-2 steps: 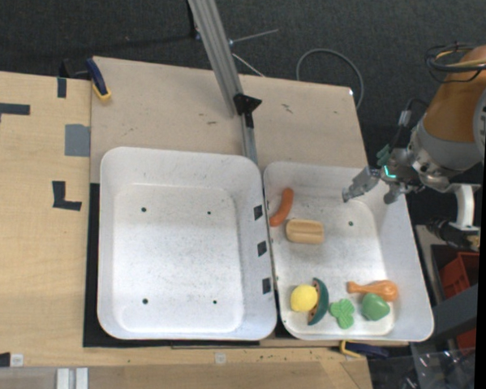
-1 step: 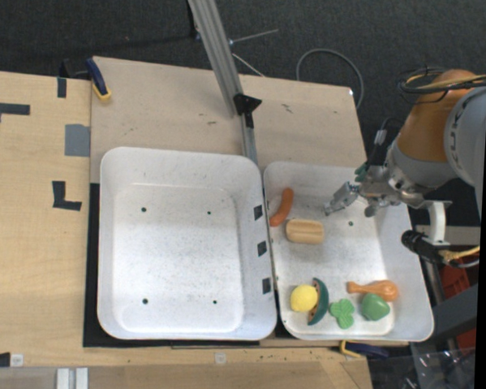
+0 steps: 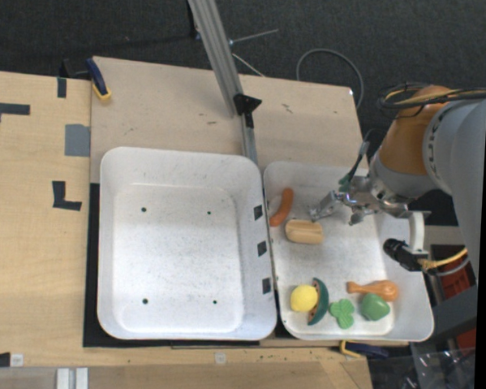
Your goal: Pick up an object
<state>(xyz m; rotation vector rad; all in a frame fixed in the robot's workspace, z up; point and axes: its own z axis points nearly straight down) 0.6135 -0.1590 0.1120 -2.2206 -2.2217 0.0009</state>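
Objects in right bin (image 3: 407,320) — six; end effector (image 3: 327,209) open, gripping nothing.

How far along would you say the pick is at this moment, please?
Nothing looks picked yet. The tool hangs over the right bin, above the tan block, which lies on the bin floor beside the orange sausage. Descending, grasping and lifting remain.
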